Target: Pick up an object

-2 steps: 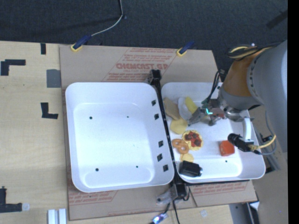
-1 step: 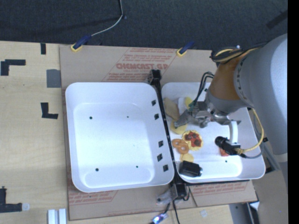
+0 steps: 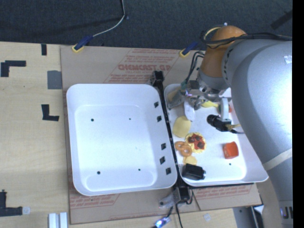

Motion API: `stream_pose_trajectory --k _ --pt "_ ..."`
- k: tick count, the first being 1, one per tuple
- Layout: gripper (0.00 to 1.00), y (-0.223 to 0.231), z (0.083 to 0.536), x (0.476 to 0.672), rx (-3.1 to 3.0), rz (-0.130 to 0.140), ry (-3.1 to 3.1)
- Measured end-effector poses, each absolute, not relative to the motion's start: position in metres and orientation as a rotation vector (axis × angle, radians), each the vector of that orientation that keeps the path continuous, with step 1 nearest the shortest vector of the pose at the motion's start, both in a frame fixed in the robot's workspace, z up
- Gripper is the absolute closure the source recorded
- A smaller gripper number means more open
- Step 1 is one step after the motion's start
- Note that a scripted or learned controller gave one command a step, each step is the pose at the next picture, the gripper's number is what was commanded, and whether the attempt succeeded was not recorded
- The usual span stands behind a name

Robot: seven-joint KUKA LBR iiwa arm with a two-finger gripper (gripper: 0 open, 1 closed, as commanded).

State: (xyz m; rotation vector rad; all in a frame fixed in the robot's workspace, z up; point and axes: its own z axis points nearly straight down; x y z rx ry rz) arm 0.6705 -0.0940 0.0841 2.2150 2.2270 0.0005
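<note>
At far left, pale wooden bench [image 3: 28, 141] with some black marks. On it, brown cardboard sheet [image 3: 123, 68] with red print, pinned at the far edge by a left clamp [image 3: 81, 42] and a right clamp [image 3: 189, 47], both blue and yellow. On the cardboard, left bin [image 3: 114, 141], white and shallow, with few small dark dots on the floor. Meets the right bin [image 3: 223, 172] along a row of black clips [image 3: 163, 146].

Inside the right bin, all the things to pick. Close to the dividing wall, pale yellow lump [image 3: 181, 126]. Just nearer to the camera, orange pretzel [image 3: 183, 148], touching a toy pizza [image 3: 196, 141], round, with red spots. Nearer again, small yellow piece [image 3: 190, 160], and just beside it a black block [image 3: 193, 172] at the near wall.

Beyond the lump, in the far part of the same bin, gripper [image 3: 190, 106], pointing down, low over the white floor, near to the lump. Cannot tell if touching it. Cannot tell either if open, closed or clamped on something: too small here and partly hidden by the wrist.

More to the right, red-orange block [image 3: 231, 149], lying alone, well apart from the other things. Above the gripper, orange band [image 3: 216, 56] of the wrist, and at far right the grey arm [image 3: 266, 103], big, covering the right side of the bin.
</note>
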Motion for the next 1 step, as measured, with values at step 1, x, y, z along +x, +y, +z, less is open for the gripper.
stream_pose_trajectory --k 1 --pt "0.00 -0.1304 0.1051 0.6076 2.227 -0.007 2.219"
